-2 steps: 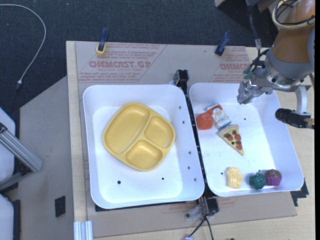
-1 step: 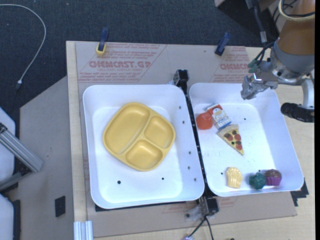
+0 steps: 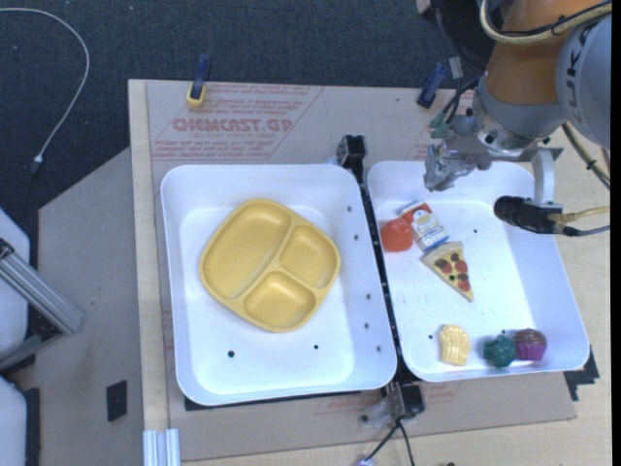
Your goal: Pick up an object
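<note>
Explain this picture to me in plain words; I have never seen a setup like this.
One camera looks down at a slant on a bench. The grey and orange shape at upper right is a robot arm; its gripper hangs above the far edge of the right bin, with nothing visibly held. That bin holds toys: a red piece, a small carton, a pizza slice, a pale yellow piece, a green piece and a purple piece. The left bin holds a yellow divided plate.
</note>
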Controlling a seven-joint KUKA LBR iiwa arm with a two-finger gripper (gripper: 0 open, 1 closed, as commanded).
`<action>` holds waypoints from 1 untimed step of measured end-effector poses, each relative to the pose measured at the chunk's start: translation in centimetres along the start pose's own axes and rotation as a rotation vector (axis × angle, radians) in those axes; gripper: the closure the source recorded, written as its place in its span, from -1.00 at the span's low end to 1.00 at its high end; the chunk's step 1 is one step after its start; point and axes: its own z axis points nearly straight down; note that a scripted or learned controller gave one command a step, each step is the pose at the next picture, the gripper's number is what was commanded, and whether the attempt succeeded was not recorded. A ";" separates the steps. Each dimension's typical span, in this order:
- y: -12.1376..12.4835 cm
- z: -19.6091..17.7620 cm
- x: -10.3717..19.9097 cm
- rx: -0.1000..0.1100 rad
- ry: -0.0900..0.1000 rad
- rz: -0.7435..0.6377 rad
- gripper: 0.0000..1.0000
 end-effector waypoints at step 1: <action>0.7 -0.9 5.3 -0.003 -0.001 0.001 1.00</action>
